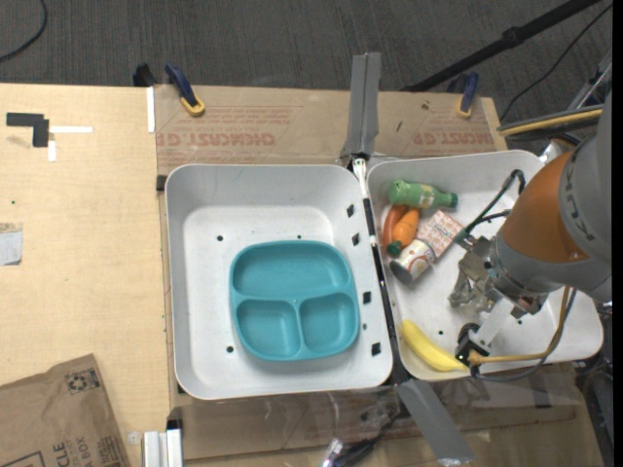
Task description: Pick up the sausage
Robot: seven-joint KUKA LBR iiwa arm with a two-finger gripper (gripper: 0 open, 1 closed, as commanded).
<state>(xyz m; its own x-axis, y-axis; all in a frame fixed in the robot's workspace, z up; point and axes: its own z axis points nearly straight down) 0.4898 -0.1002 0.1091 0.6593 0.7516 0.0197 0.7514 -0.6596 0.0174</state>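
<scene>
Approach step: over the right bin [545,168], sausage not yet picked.

My gripper [474,293] hangs low above the bin floor, and I cannot tell how it is set from this angle. The sausage [401,226], as I judge the orange piece, lies up and to my left against the bin's inner wall, touching a small can [413,258] and a pink packet [440,232], just below a green bottle [421,196]. Banana [428,349] sits below-left of me. Next move needs a shift toward that cluster and a clean descent between neighbours. Far left, a teal tray [292,300] in the other bin [195,261]; plywood bench [78,212] beyond.
</scene>
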